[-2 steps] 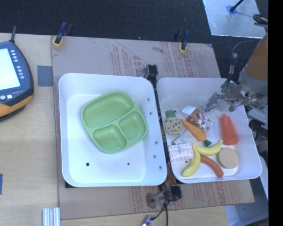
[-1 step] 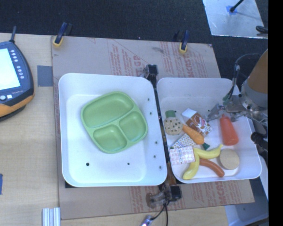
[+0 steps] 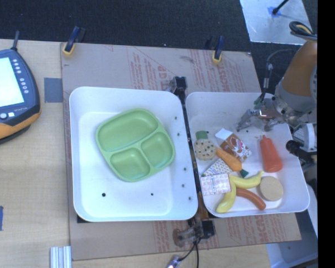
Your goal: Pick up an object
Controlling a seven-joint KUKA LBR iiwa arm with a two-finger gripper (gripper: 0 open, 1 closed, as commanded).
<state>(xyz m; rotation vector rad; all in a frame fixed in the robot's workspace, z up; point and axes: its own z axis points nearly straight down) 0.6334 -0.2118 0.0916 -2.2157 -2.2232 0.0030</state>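
While we look from the bench's near edge, the right bin shows a banana, a sausage and a round slice crowded together, then a red bottle, a carrot and a cookie. Farther back, our gripper hovers above bare bin floor with fingers spread, holding nothing. We judge the tight clutter risky: a descent could pinch two items or nudge them aside. The left bin holds a green tray.

Right bin holds toy food: red bottle, banana, sausage, carrot, cookie, all lying flat.
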